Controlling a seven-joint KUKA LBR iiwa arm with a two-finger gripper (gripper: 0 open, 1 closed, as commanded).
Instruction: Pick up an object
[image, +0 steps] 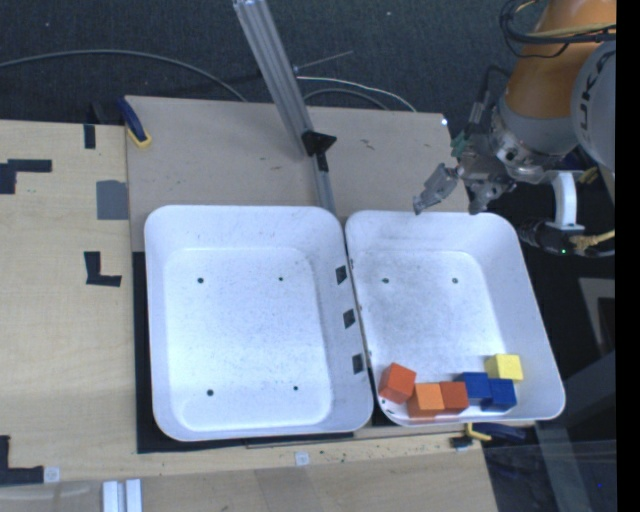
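Several small blocks lie in a cluster at the near edge of the right bin (440, 225): a red-orange block (398, 381), an orange block (428, 398), a blue block (497, 392) and a yellow block (505, 367). My gripper (455, 198) hangs over the far rim of the right bin, well away from the blocks. Its fingers (432, 192) stand apart and open, with nothing between them.
The left bin (160, 230) sits beside the right one, their rims touching in the middle. A slanted metal pole (285, 85) rises behind the bins. Cables run across the dark floor at the back. The arm's orange band (550, 95) is at the top right.
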